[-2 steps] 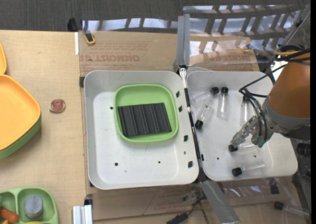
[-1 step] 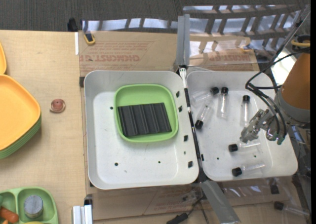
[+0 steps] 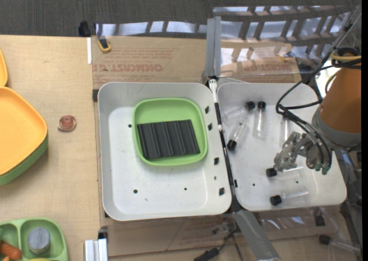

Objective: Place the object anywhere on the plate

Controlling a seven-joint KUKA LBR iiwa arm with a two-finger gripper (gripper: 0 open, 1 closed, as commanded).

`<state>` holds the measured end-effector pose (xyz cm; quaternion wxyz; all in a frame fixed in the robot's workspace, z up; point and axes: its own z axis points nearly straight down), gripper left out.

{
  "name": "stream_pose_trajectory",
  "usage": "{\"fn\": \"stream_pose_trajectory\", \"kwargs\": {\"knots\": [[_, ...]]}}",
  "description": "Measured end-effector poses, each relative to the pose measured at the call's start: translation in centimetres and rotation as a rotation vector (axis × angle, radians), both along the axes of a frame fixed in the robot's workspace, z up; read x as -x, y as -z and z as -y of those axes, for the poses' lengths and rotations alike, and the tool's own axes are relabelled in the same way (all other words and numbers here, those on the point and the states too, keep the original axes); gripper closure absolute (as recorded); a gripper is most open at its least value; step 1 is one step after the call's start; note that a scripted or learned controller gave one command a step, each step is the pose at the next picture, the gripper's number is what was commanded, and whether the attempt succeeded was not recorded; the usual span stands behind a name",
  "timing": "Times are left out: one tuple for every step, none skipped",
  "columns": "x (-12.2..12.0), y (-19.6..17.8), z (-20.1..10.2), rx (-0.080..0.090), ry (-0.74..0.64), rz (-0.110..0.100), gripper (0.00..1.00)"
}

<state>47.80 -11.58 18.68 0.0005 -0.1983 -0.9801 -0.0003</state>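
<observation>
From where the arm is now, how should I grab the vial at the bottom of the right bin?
Grip the vial across the middle of its clear body, coming straight down with the pincer turned across its length. It lies flat, nearly left-right, black cap at its left end, and apart from the other vials, so both long sides are free.

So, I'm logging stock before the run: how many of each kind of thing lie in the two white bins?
Vials, clear with black caps: 5
Plate, green: 1
Ribbed block, dark, on the plate: 1
Total: 7
The clear glass is faint, so one more vial could be missed.
</observation>
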Motion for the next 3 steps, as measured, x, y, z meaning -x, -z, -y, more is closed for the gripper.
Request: {"fn": "stream_pose_trajectory", "kwargs": {"knots": [[0.0, 2.4, 4.0, 0.000, -0.206, 0.001, 1.00], [-0.1, -3.6, 1.1, 0.001, -0.336, 0.004, 1.00], [-0.1, -3.6, 1.1, 0.001, -0.336, 0.004, 0.00]]}}
